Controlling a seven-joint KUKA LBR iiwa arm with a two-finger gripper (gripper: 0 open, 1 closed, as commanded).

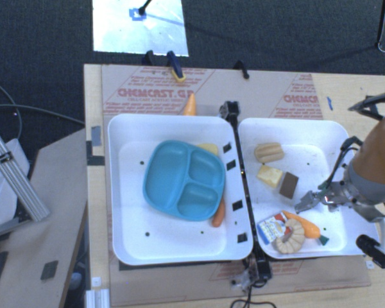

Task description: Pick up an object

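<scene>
My gripper hangs low over the right bin, near its right side. It is just above an orange carrot and to the right of a brown block. Beside the carrot lie a tan ridged ring-shaped toy and a colourful packet. A yellow cheese wedge touches the brown block, and a tan bread roll lies further back. I see nothing held in the gripper.
The left bin holds a blue divided plate, a yellow piece behind it and a small carrot at its front right. Another orange carrot lies on the cardboard behind the bins. Black clips line the divider.
</scene>
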